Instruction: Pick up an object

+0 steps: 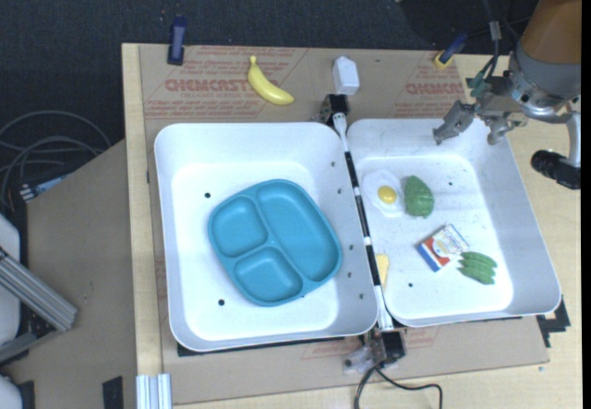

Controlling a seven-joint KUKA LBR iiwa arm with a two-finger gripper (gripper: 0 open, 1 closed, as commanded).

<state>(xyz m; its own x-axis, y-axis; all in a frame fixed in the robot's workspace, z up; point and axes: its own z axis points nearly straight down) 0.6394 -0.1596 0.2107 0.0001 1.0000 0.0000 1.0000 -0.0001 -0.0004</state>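
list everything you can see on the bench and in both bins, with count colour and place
left bin: 1, white, left half of bench
right bin: 1, white, right half of bench
divided plate: 1, blue, middle of left bin
fried egg toy: 1, white and yellow, right bin, left side
green vegetable: 1, green, right bin, touching the egg
small packet: 1, white, red and blue, right bin, lower middle
pea pod: 1, green, right bin, beside the packet
banana: 1, yellow, on cardboard above left bin
arm: 1, grey and orange, upper right
hand: 1, grey, over right bin's far edge, fingers spread
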